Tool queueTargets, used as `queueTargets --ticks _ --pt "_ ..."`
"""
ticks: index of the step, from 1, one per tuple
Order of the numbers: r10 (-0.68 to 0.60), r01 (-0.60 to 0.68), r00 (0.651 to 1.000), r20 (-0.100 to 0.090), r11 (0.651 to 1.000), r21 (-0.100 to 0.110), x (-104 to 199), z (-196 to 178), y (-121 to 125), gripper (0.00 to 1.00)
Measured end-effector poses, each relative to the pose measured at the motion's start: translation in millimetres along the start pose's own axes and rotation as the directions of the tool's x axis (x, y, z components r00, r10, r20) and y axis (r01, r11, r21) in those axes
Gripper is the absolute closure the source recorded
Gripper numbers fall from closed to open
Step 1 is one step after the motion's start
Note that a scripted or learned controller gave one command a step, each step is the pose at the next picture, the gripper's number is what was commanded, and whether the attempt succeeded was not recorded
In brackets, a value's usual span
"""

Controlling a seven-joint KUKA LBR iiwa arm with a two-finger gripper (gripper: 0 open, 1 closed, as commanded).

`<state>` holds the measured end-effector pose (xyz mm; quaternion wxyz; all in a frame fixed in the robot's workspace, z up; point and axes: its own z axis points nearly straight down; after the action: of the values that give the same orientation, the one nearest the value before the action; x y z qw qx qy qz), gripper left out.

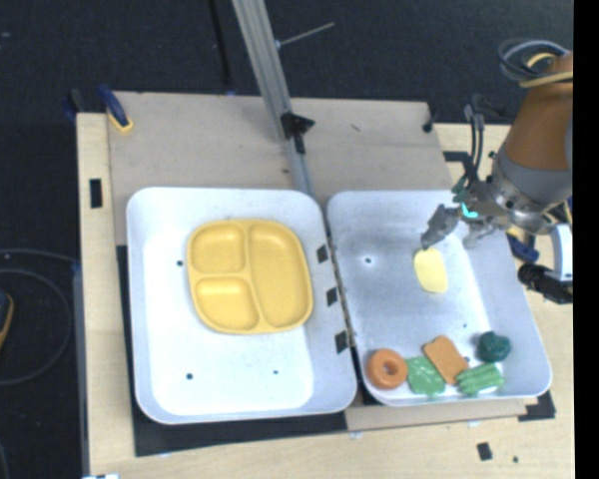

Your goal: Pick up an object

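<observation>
The right bin (499, 267) kept bare floor across its upper and left parts — its five small things crowded the lower edge: an orange ring (386, 367), an orange block (444, 356), two light green pieces (425, 377) (479, 378) and a dark green lump (494, 346). One pale yellow object (431, 269) lay mid-bin, just below the gripper (454, 223) (whose jaws stood spread, pinching nothing). The left bin (160, 367) held one yellow divided plate (250, 274) — no writing could be read.
</observation>
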<state>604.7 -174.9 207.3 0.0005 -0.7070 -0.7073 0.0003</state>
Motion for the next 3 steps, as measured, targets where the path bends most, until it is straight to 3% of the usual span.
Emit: queueTargets --ticks 1,3 --pt "0.000 0.000 1.000 0.001 1.000 -0.003 0 -1 1 0.00" --pt "0.001 -0.001 1.000 0.003 1.000 -0.002 6 106 -6 0.00"
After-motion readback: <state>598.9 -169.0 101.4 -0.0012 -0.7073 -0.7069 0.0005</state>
